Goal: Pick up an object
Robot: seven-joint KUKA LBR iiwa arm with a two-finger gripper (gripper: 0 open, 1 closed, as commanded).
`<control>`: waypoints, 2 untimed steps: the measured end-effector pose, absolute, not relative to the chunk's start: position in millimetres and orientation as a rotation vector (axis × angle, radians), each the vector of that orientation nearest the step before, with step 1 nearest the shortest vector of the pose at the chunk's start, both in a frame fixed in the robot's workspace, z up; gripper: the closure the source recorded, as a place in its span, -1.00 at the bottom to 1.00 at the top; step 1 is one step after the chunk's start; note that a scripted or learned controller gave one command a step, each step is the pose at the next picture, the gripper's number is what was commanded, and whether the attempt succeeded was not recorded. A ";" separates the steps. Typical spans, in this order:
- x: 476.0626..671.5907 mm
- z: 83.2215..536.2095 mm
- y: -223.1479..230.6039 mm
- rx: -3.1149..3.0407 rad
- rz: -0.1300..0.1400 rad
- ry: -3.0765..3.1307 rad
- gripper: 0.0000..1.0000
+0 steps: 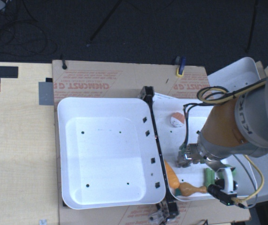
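Right now you are looking down at a pale wooden bench [16, 139] with a sheet of printed cardboard [124, 81] laid over it, and two shallow white bins sitting side by side on the cardboard. Behind the bench the floor is dark, with loose cables trailing across it. The left bin [105, 153] has a bare bottom with a few small dark dots. The right bin [164, 109] holds the objects: a small round orange-and-white ball [177, 120] toward its far side, an orange carrot-like piece [172, 175] against its left wall, a tan-orange piece [191, 189] at its near edge, and a green item [210, 176] just beside that. The arm [232, 125] hangs over the right bin, and its gripper [186, 156] sits low among these things; you cannot tell how it stands, since the wrist hides it.
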State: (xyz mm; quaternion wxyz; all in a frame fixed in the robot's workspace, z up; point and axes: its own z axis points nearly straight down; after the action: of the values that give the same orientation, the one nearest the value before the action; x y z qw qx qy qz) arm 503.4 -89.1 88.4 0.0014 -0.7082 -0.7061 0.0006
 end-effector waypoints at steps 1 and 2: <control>575.1 93.0 -126.7 -2.222 -0.001 -2.227 1.00; 579.5 87.2 -134.6 -2.220 0.002 -2.221 1.00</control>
State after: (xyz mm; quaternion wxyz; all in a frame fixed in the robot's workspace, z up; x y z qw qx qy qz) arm 579.5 -134.6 87.2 0.0008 -0.7069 -0.7073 0.0006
